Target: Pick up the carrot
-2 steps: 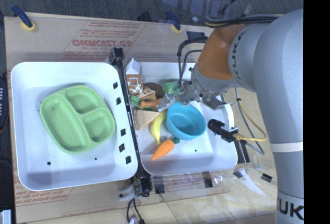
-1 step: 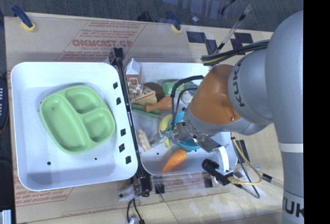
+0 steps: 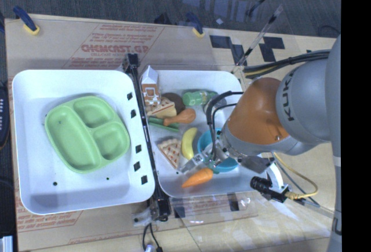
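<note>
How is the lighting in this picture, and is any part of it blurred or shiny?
Camera view: even, soft light; the carrot looks sharp; the gripper area is slightly blurred; the arm's orange band shows a mild sheen; the left bin holds faint shadow.

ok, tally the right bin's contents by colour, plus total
Orange: 2, carrot and drumstick
Green: 2, bottle and bean pod
Yellow: 1, banana
Blue: 1, bowl
Tan: 2, waffle and sandwich wedge
White: 1, carton
Total: 9

At the upper left of the frame, the brown cardboard sheet (image 3: pixel 110 42) shows red print "CHEMCAST GP". At the right, the grey arm (image 3: pixel 301 106) carries letters "KU".
</note>
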Controlling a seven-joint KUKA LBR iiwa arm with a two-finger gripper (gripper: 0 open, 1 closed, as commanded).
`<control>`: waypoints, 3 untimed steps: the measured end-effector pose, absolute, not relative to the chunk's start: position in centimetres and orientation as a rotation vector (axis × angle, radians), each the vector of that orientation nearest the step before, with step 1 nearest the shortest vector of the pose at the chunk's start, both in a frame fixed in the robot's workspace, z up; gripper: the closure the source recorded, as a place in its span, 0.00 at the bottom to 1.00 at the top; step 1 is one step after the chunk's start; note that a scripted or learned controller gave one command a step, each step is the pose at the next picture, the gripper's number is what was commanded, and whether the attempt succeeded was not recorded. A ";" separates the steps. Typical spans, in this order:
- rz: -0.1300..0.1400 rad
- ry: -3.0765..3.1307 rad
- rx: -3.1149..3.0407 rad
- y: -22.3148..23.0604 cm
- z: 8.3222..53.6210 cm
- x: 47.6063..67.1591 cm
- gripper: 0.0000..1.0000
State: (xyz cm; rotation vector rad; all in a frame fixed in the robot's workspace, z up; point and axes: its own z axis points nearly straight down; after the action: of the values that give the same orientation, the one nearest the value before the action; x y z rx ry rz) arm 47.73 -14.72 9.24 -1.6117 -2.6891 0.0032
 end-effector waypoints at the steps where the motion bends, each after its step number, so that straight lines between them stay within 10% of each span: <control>1: 0.006 -2.704 -1.603 -14.9 10.5 48.0 1.00; 2: 0.006 -2.700 -1.600 -14.8 10.3 47.9 0.00; 3: 0.000 -2.659 -1.669 -10.0 9.3 47.8 0.00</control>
State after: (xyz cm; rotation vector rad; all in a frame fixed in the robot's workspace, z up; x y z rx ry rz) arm 47.79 -10.02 9.25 -1.6691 -2.6588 -0.0001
